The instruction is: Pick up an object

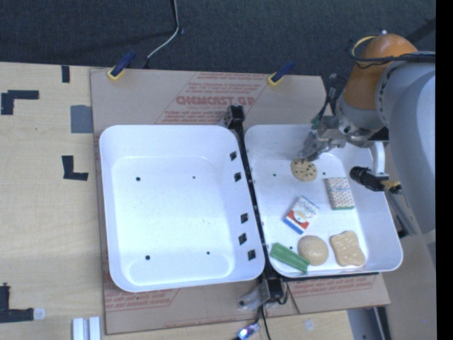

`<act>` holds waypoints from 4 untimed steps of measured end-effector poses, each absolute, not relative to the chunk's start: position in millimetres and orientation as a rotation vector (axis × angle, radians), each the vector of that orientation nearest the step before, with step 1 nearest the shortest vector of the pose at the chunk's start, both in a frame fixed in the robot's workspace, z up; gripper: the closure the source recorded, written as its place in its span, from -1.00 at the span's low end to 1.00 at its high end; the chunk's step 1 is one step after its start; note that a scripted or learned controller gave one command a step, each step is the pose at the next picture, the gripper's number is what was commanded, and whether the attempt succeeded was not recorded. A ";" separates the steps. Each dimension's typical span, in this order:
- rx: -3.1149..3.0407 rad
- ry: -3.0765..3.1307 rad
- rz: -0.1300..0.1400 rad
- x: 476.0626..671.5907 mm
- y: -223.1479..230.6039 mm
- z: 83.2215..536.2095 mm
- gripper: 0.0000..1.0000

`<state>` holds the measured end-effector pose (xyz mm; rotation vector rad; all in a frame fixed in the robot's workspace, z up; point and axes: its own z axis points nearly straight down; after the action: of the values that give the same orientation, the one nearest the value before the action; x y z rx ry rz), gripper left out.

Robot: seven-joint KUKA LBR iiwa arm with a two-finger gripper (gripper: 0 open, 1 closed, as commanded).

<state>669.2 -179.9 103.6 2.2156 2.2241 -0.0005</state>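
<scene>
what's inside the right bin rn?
Right bin: cookie, sponge, small carton, green block, round bun, biscuit. Gripper covers the spot behind the cookie.

2 white bins [117, 190]; right holds 6 objs [304, 169]; 2 clamps [122, 64].

Even, bright overhead light whitens the two bins [170, 137], with mild glare on the left bin's floor. Shadows are soft and short. The frame is low-resolution, slightly soft, and dim along the far dark backdrop [248, 20].
</scene>
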 end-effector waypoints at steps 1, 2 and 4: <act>2.213 2.225 -0.003 669.4 -179.5 113.3 1.00; 2.208 2.221 0.013 671.4 -140.0 237.0 1.00; 2.212 2.233 0.003 605.2 26.7 213.8 1.00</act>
<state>605.2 26.7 213.8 2.2125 2.2332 0.0030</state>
